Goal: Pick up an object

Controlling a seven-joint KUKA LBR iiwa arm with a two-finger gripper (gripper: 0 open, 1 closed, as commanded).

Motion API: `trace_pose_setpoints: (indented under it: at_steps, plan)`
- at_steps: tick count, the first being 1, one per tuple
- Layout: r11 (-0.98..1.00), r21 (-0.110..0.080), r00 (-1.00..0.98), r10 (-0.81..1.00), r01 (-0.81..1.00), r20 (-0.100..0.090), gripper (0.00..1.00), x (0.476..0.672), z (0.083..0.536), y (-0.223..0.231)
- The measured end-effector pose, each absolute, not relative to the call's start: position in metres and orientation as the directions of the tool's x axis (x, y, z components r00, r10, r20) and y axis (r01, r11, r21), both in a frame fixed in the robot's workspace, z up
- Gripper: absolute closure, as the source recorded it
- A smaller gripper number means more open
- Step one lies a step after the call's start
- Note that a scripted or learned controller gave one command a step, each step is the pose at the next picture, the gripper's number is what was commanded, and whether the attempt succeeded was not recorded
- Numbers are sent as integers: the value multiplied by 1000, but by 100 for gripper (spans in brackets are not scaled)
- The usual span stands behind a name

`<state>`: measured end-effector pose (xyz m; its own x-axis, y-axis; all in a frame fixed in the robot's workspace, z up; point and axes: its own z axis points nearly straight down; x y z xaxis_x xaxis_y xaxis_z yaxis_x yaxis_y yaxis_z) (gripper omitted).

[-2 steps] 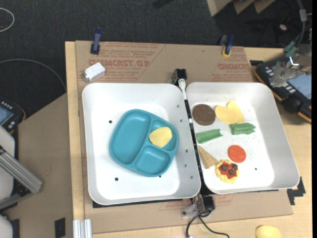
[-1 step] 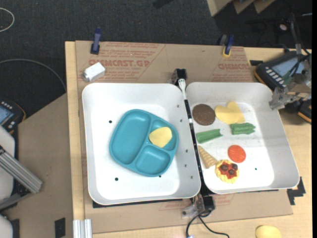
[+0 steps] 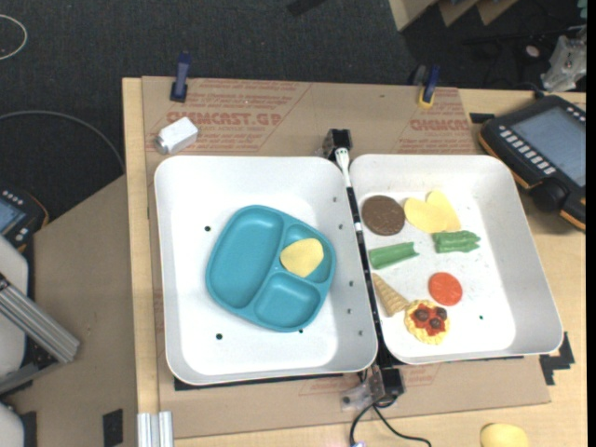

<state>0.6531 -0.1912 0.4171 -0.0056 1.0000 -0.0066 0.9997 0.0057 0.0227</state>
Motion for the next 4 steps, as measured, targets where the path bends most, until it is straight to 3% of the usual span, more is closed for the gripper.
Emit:
trace_pose_setpoints:
  at_steps: [1, 2, 3, 4]
  plan:
    - [-4, -8, 4, 1000, 1000, 1, 100, 625, 331, -226]
    - [1, -15, -1, 1000, 1000, 5, 100, 663, 140, -221]
    - [13, 12, -13, 1000, 1000, 3, 100, 670, 237, -95]
    - [-7, -7, 7, 1000, 1000, -1, 100, 653, 175, -166]
